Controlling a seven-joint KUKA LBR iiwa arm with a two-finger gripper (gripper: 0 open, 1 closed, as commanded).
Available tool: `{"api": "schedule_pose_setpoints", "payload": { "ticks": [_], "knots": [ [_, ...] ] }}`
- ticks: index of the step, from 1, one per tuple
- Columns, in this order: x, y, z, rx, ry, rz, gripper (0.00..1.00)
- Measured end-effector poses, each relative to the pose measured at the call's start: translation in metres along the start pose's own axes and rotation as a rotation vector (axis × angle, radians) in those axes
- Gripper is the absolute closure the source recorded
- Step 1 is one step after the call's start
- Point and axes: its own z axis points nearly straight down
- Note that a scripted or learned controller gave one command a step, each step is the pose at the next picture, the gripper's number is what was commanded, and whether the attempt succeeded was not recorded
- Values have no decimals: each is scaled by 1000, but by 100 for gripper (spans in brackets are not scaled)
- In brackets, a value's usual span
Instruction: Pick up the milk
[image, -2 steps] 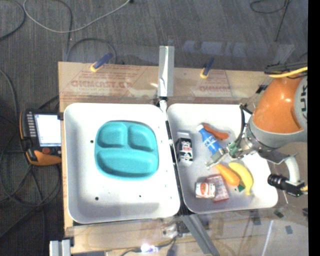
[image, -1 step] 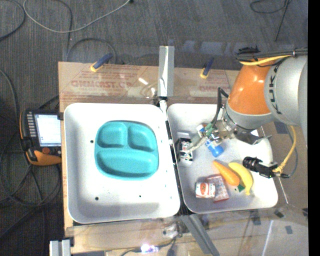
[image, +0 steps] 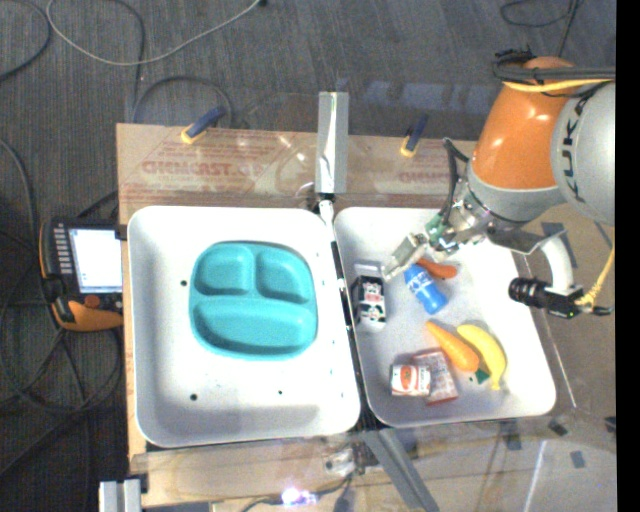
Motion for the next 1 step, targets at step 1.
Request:
{"api": "schedule_pose_setpoints", "payload": {
  "ticks": [1],
  "knots": [
    [30,3,54,1,0,-212,0]
  ]
}}
